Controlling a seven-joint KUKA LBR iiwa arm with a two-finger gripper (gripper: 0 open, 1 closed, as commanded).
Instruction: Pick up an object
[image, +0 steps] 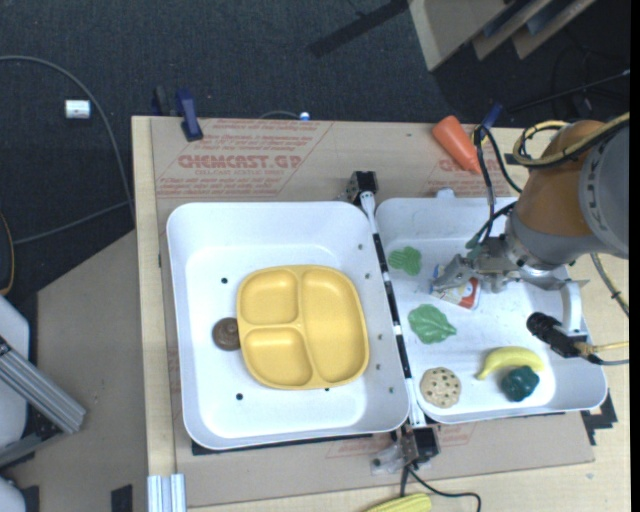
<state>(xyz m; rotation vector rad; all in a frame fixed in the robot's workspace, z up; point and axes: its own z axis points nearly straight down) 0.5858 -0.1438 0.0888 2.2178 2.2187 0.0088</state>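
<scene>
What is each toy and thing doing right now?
yellow divided plate: flat in the left bin, upright.
brown disc: beside the plate's left edge.
banana: lying in the right bin.
cookie: lying flat.
two green leaves: lying flat, apart.
gripper: low over the right bin.

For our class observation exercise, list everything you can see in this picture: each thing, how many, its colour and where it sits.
shallow white plastic bins: two, white, side by side on the bench
yellow divided plastic tray: one, yellow, middle of the left bin
round brown disc: one, brown, left bin, against the tray's left edge
green leaf-shaped toys: two, green, right bin, near its left wall
chocolate-chip cookie toy: one, tan, right bin, front
yellow toy banana: one, yellow, right bin, front right
dark teal lump: one, teal, beside the banana
grey arm with orange band: one, reaching in from the right
gripper: one, low over the right bin
</scene>
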